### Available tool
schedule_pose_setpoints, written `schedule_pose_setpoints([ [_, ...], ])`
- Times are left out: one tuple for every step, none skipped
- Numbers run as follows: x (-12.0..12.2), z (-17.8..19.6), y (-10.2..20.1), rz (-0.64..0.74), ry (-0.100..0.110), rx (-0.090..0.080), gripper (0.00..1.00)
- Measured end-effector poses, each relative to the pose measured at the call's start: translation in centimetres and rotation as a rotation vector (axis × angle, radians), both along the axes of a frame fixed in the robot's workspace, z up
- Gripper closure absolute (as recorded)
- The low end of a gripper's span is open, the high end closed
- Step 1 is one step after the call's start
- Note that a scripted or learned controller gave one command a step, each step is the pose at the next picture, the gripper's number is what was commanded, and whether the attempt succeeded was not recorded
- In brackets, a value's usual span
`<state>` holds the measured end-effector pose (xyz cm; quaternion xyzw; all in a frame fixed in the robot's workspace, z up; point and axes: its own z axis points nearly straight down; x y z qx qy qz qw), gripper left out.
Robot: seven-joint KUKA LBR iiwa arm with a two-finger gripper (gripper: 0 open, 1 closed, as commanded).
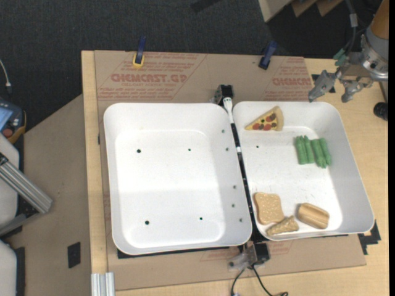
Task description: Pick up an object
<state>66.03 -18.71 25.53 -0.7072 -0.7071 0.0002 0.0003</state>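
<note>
The right bin (352, 165) holds a pizza slice (266, 121) at its far left corner and a bundle of green beans (311, 151) toward the far right. Along its near edge lie a slice of toast (268, 206), a small tan wedge (284, 226) and a bread roll (313, 215). My gripper (336, 87) hangs above the bench beyond the far right corner of that bin, its two fingers spread open with nothing between them. The green beans are the closest item to it.
The left bin (123, 184) sits beside the right one on a cardboard sheet (185, 73). A yellow clamp (138, 57) and a blue clamp (268, 55) pin the sheet's far edge. A black bracket (223, 94) sits between the bins.
</note>
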Motion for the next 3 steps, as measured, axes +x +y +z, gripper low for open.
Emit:
schedule_pose_setpoints([
  [0.5, -8.4, -2.7, -0.002, 0.006, 0.001, 0.0],
  [0.7, -6.7, -2.6, 0.001, -0.004, -0.003, 1.0],
  [-3.3, -7.0, 8.0, 0.007, 0.004, 0.004, 1.0],
])
